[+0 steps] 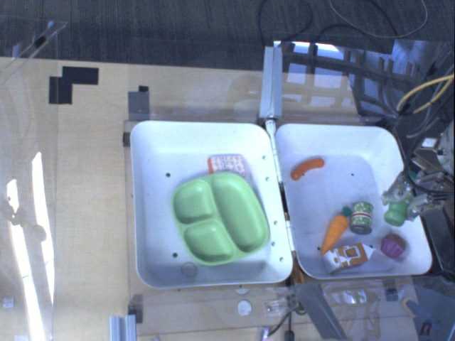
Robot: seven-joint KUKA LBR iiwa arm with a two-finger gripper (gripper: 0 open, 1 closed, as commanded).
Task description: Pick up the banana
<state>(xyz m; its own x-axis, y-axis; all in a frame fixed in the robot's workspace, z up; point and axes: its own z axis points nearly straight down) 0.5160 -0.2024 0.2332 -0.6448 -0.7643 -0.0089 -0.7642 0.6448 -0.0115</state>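
Yellow target, the banana: I cannot tell from my feed where it lies, in either bin or near the gripper.
Gripper: the grey two-finger gripper (pixel 407 191) sits over the right rim of the right bin, close to the far-right edge of my view; I cannot tell whether it is wide, narrow or holding anything.
Nearest thing: a small pale green rounded object (pixel 395 212) lies just below the gripper, touching it or nearly so; I cannot tell which.
Right bin: the shallow white plastic right bin (pixel 334 131) carries the loose items.
Purple item: a small round purple object (pixel 393 246) rests in the near right corner, just below the green one.
Can: a small tin can with a green label (pixel 361 217) stands left of the green object, near the middle of the bin's near half.
Carrot: an orange toy carrot with a green top (pixel 333 234) lies tilted just beside the can, on its left.
Carton: a small white and orange carton (pixel 348 256) lies on its side near the front wall, just below the carrot.
Sausage: an orange-red curved sausage (pixel 307 168) lies alone toward the far left of this bin, well apart from the others.
Left bin: the shallow white plastic left bin (pixel 153 190) holds a light green three-compartment plate (pixel 220 217).
Packet: a red and white flat packet (pixel 227 164) lies at the plate's far edge.
Bench: the pale wooden bench (pixel 78 212) bears both bins side by side.
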